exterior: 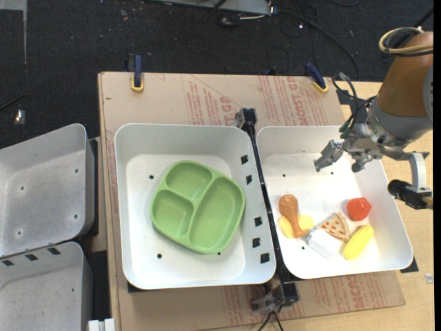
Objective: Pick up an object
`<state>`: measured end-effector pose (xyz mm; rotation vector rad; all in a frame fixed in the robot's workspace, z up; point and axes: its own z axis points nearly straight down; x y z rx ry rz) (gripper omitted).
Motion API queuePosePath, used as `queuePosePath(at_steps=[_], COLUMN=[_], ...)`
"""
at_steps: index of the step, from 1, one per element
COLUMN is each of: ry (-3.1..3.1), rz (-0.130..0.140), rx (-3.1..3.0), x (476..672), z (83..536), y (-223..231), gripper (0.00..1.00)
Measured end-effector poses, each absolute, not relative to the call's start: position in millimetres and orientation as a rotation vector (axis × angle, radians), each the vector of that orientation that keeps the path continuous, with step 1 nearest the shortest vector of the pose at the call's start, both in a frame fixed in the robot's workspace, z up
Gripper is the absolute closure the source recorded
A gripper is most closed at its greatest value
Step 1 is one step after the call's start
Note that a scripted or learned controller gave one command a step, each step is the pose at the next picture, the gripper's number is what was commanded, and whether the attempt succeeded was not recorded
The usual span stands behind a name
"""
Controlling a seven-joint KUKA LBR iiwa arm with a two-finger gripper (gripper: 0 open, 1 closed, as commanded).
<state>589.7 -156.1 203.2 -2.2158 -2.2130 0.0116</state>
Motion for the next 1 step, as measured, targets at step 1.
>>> queuePosePath(at_steps=[1], ry=[-2.223], rz=[0.0], rx=[-2.22], x=[592.7], z=[209.7], y=[-155.8], gripper=[0.0])
